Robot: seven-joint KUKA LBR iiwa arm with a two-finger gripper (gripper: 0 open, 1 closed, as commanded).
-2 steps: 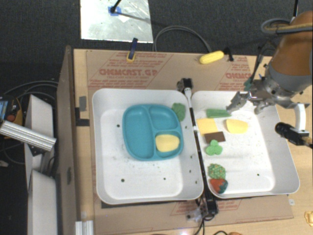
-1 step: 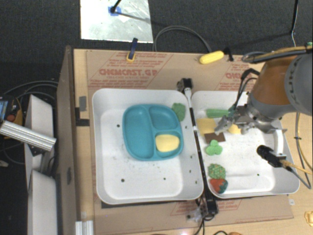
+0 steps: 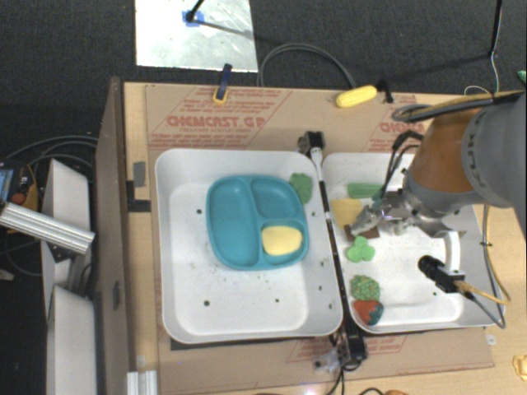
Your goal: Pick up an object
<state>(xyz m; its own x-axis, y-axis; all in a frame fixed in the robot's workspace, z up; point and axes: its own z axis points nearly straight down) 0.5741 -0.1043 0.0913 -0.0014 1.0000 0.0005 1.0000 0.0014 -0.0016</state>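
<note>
- Green toy [image 3: 360, 252] is lying in the right bin [image 3: 428, 311], just below my gripper [image 3: 362, 229].
- Whether my fingers are spread, I cannot tell.
- Yellow piece [image 3: 346, 212] is crowding close; I am risking nudging both away.

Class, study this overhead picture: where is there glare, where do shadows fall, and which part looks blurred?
Camera view: glare washes out the reflective sheet on the dark floor; soft shadows lie under the blue plate in the left bin; the gripper above the right bin looks blurred, while the bins' rims are sharp.
</note>
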